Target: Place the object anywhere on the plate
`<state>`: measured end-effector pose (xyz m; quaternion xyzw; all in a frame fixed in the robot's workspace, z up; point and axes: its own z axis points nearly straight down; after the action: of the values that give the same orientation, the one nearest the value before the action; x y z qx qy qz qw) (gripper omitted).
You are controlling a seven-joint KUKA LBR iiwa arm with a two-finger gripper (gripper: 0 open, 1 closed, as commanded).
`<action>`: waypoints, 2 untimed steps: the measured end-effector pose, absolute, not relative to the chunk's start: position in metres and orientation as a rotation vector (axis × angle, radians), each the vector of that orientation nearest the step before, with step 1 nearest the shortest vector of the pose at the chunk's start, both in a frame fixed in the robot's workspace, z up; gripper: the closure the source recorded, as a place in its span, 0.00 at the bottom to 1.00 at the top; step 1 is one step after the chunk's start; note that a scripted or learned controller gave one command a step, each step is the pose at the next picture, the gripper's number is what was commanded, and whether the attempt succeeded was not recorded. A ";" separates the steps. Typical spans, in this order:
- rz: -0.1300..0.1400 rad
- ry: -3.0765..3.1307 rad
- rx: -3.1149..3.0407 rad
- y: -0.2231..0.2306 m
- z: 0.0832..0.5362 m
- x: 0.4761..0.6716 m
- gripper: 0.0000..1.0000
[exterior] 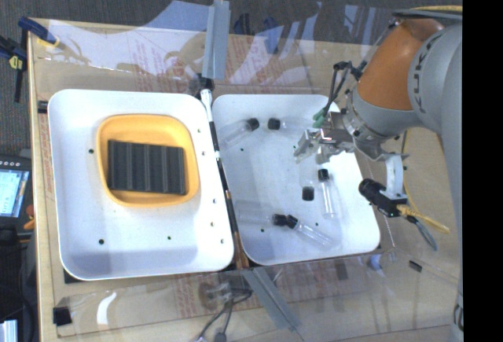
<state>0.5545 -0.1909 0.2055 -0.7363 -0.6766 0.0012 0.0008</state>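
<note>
In the left bin [71, 238]: yellow plate [146, 158] waiting | right bin [259, 246]: clear capped vials [324, 193] scattered, the nearest lying just below the jaws | gripper [318, 142] low over them, jaws' spread cannot be told | step: pick; next needs a confirmed grasp, then carry leftward.
</note>
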 end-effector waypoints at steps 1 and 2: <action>0.001 -2.370 -2.063 -0.157 0.254 0.568 1.00; 0.002 -2.592 -1.771 -0.124 0.226 0.601 1.00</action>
<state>0.6007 -0.1237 0.2261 -0.5643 -0.8256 0.0008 0.0012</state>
